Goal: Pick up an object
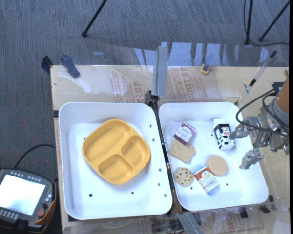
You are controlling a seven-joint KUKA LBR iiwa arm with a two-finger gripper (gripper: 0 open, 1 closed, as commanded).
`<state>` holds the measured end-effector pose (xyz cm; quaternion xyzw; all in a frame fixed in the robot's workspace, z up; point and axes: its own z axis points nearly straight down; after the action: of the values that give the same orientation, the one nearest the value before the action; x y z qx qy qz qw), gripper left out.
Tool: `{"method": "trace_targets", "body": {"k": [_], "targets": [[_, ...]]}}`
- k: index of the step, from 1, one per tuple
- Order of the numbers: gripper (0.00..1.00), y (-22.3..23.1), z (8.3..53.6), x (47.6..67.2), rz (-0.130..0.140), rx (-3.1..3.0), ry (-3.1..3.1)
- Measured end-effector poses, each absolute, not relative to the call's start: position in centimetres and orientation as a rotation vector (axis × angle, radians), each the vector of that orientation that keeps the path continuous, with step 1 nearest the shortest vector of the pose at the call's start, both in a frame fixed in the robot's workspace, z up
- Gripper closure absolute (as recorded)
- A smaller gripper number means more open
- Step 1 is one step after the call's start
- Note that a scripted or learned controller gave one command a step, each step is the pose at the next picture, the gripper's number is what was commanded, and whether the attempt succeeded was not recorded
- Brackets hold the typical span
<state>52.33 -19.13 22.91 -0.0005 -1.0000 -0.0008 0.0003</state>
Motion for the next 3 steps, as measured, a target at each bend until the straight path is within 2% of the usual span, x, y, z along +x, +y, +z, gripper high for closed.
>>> {"method": "trace_targets", "body": {"k": [1,2,3], "targets": [[0.0,-18.1,9.5,51.1,0.001,-0.527,-3.106],[1.0,-17.9,10.6,51.3,0.003,-0.514,-3.111],[1.0,-11.2,19.5,47.9,-0.002,-0.349,-3.13]]}}
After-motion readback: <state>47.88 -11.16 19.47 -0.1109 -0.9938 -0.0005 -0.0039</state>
